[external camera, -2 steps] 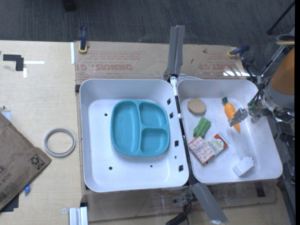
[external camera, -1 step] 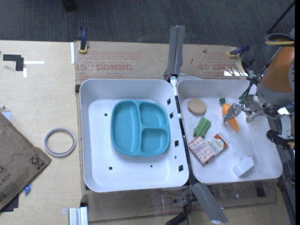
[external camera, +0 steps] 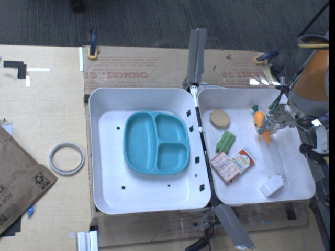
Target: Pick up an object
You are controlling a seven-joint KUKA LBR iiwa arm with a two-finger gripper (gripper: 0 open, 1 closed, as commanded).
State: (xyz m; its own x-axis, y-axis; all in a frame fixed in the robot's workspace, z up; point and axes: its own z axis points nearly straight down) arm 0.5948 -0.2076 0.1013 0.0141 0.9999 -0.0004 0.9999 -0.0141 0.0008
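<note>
Left bin (external camera: 99,156): a teal divided tray (external camera: 156,142).
Right bin (external camera: 293,187): tan disc (external camera: 220,119), green piece (external camera: 225,141), printed packet (external camera: 232,164), white block (external camera: 271,185).
Gripper (external camera: 266,126): fingers closed on the orange carrot (external camera: 259,118), near the right bin's back.

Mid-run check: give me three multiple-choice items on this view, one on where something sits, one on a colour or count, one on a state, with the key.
1. Where is the divided plate?
A. in the left bin
B. in the right bin
C. on the bench outside the bins

2. What colour is that plate?
A. red
B. teal
C. black

3. How does the gripper stand to the toy carrot?
A. far away, above the left bin
B. right at the carrot, in the right bin
C. resting on the tape ring

Key: 1 A, the plate lies in the left bin. 2 B, it is teal all over. 3 B, the gripper is at the orange carrot in the right bin; whether it grips the carrot cannot be told.
</note>
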